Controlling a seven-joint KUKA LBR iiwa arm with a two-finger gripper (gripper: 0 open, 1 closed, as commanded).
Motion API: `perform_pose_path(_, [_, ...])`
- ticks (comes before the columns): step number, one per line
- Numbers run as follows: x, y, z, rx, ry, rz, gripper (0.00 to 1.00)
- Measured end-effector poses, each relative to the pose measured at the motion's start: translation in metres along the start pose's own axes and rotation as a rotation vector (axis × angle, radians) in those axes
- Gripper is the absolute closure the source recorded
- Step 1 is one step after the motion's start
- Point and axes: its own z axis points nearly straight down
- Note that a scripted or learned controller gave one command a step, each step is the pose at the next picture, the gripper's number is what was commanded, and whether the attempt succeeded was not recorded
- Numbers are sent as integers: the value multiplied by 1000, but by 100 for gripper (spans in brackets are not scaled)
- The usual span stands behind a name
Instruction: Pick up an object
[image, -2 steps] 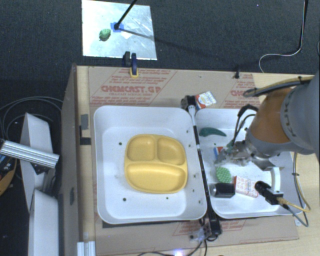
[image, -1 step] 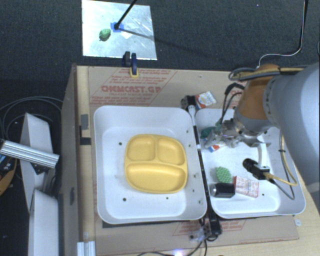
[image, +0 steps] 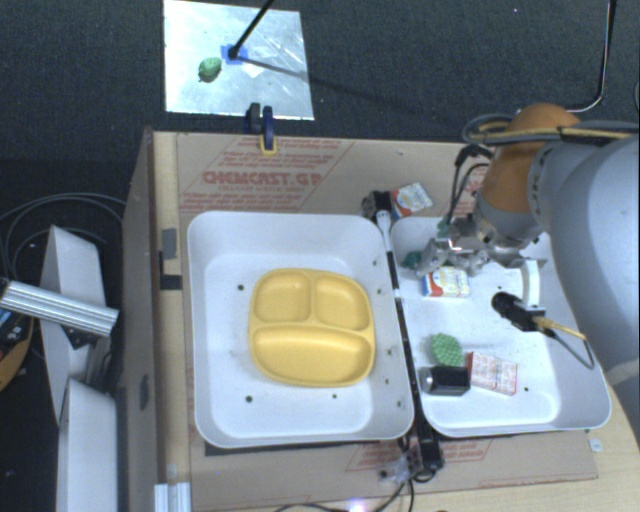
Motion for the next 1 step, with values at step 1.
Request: perform_pose_path(1, [0, 1, -11, -2, -1, -5, 100])
